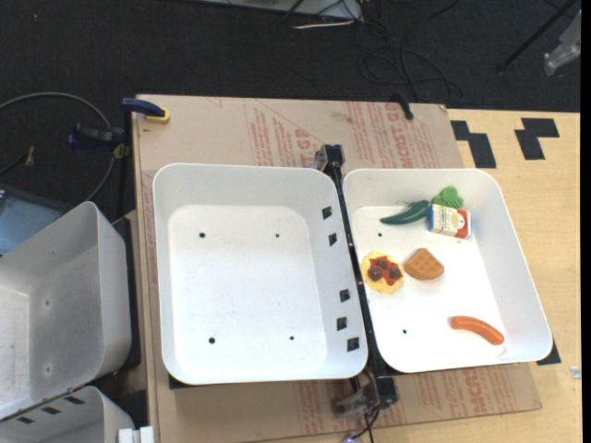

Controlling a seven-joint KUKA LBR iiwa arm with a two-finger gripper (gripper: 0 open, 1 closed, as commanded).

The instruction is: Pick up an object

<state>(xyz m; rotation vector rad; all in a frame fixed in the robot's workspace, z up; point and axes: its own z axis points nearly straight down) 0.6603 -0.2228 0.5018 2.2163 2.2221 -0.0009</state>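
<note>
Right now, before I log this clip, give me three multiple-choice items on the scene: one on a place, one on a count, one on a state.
1. Which bin holds the toy food?
A. the left bin
B. the right bin
C. both bins

2. How many items lie in that bin?
A. two
B. nine
C. five

3. How does the sausage lie?
A. alone near the bin's front edge
B. on top of the waffle
C. outside the bins on the cardboard

Key:
1 B: all the pieces sit in the right bin.
2 C: the green pepper, the small carton, the waffle, the berry tart and the sausage make five.
3 A: the sausage lies by itself toward the front, apart from the waffle and the rest.
</note>
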